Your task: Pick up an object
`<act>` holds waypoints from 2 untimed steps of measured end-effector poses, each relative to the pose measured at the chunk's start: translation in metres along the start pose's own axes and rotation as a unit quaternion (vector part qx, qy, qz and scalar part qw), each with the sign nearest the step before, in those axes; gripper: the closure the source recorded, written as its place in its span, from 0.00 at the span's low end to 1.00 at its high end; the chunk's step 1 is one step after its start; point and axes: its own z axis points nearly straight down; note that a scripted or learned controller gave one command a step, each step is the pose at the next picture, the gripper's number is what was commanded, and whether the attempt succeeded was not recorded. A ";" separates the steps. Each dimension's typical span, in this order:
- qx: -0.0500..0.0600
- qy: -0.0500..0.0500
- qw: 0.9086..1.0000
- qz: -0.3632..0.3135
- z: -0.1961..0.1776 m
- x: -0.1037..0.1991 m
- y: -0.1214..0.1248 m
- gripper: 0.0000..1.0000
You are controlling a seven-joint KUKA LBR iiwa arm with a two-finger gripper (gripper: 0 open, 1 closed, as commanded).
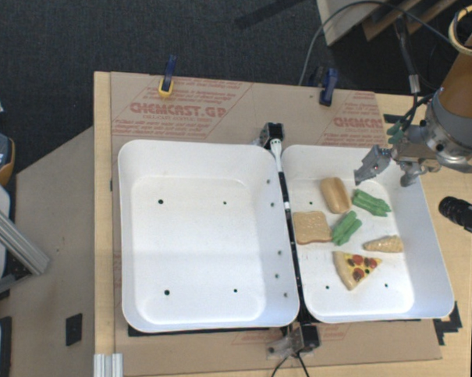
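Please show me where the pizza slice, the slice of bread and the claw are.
pizza slice (356,269): camera view, on its topping.
slice of bread (311,227): camera view, on its middle.
claw (388,173): camera view, midway between its fingertips.

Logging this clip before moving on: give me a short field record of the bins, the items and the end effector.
left bin: white, no items
right bin: holds all items
items: bread roll, toast slice, two green pieces, pizza slice, tan wedge
end effector: above right bin's far edge, open, holding nothing
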 end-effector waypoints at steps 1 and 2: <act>0.003 0.001 1.000 -0.001 0.087 0.005 0.032 0.00; -0.005 0.000 1.000 -0.002 0.008 0.049 -0.002 0.00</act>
